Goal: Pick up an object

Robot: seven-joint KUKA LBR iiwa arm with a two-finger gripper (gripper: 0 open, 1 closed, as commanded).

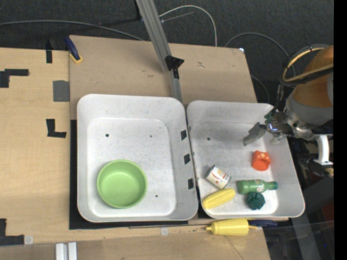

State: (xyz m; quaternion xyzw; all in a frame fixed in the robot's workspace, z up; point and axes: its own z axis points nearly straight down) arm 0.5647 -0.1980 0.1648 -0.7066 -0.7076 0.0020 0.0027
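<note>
The right bin holds several small objects. An orange-red piece lies near its right wall. Toward the front are a small white can on its side, a green bottle lying flat, a dark green lump and a yellow corn cob. My gripper hangs over the bin's right side, just above and behind the orange-red piece. It is open, one grey finger slanting out to the left, and nothing is between the fingers.
In the left bin, a green bowl sits at the front left. A yellow squeeze bottle lies on the bench just outside the right bin's front rim. A grey pole slants down to the bins' back edge.
</note>
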